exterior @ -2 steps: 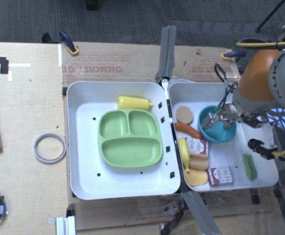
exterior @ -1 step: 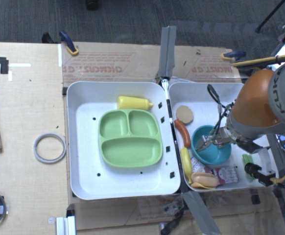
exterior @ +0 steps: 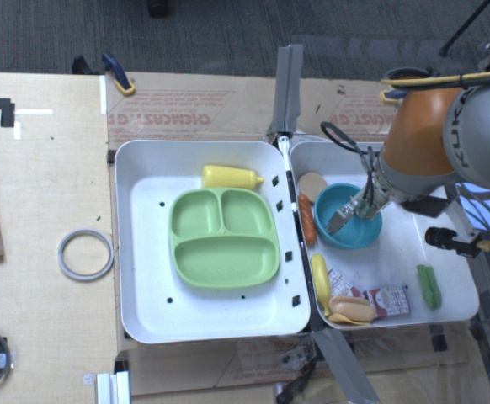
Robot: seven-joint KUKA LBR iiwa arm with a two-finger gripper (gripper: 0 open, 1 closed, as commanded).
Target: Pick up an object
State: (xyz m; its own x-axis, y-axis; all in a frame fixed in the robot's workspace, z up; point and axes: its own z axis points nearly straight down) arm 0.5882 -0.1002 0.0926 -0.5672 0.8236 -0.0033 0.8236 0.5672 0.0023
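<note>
Pincer (exterior: pixel 346 217) inside blue bowl (exterior: pixel 359 230), right bin (exterior: pixel 447 297); its state cannot be told.

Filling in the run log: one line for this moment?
arm: over right bin | gripper: in blue bowl | grasp: none seen | left bin: green plate

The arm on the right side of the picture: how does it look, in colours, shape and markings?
The arm is thick and rounded, light grey, with a broad orange band above the wrist. Dark letters, partly cut off, run along the grey shell. Black cables trail near it. Its gripper looks metallic grey.
</note>
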